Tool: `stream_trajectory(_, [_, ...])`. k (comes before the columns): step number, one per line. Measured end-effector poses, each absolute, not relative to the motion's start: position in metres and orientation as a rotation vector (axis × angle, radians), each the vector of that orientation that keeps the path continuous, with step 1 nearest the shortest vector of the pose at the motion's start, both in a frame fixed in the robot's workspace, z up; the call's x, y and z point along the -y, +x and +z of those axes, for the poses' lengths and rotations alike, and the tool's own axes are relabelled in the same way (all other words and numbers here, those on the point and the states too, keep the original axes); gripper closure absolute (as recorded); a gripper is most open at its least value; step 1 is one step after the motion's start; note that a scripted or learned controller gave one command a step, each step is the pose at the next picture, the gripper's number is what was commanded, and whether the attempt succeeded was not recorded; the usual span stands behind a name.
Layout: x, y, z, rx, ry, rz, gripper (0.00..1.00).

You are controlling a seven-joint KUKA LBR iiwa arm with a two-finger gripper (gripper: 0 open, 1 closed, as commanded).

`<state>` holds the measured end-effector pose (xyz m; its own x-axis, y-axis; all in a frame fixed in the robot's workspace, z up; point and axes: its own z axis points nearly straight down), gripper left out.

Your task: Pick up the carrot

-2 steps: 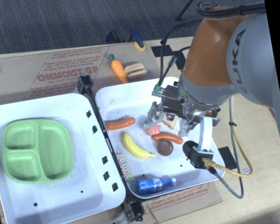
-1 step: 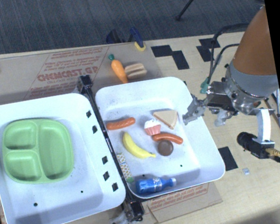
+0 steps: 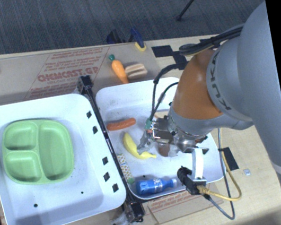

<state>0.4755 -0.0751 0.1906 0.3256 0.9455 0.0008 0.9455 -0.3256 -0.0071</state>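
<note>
Low over the right-hand shallow white bin (image 3: 107, 100) hangs my two-finger metal gripper (image 3: 153, 137), just beside the curved yellow banana (image 3: 134, 146). Whether it is clenched or released, I cannot tell. Farther off, the small orange carrot with its green tip (image 3: 118, 70) lies outside the bin on the cardboard-covered bench (image 3: 43, 78), well apart from my gripper, touching a tan block-shaped toy (image 3: 136, 72).

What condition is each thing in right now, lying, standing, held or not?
Small orange carrot with green top: lying on the cardboard outside the bins, not held.
Tan bread-like block: lying beside the carrot, touching it.
Orange-red sausage: lying flat in the right bin.
Yellow banana: lying in the right bin.
Blue plastic bottle: on its side.
Green divided plate: flat in the left bin.
Metal gripper: over the right bin, near the banana.
</note>
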Motion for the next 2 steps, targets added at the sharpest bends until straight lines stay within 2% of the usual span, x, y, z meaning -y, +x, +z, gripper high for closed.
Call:
stream_trajectory(1, [0.143,0.496,0.233,1.875,-2.518,0.003,0.00])
stream_trajectory(2, [0.065,0.476,0.191,1.725,-2.620,0.006,0.00])
